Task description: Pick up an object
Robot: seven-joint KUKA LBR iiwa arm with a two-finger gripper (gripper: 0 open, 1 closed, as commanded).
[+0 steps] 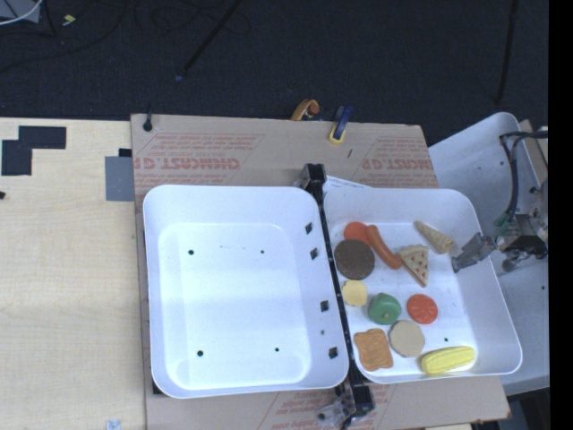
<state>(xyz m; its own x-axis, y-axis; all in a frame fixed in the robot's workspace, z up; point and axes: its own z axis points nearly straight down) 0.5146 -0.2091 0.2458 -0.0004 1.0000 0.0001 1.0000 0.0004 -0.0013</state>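
The right bin (pixel 488 330) holds several toy foods. Among them are a brown round patty (pixel 354 259), an orange sausage (pixel 383 246), a tan wedge (pixel 415 263), a pale bread piece (pixel 435 236), a green pepper (pixel 385 308), a red tomato (pixel 422 308) and a yellow corn cob (pixel 447 359). My gripper (pixel 493 255) hangs over the bin's right rim, to the right of the wedge and the bread piece. It is open, its fingers spread wide with nothing between them.
The left bin (pixel 161 240) lies beside the right one, with a black clip strip (pixel 324 267) between them. Both rest on a cardboard sheet (pixel 224 155). A white plate-like base (pixel 483 150) stands at the right, where the arm comes in.
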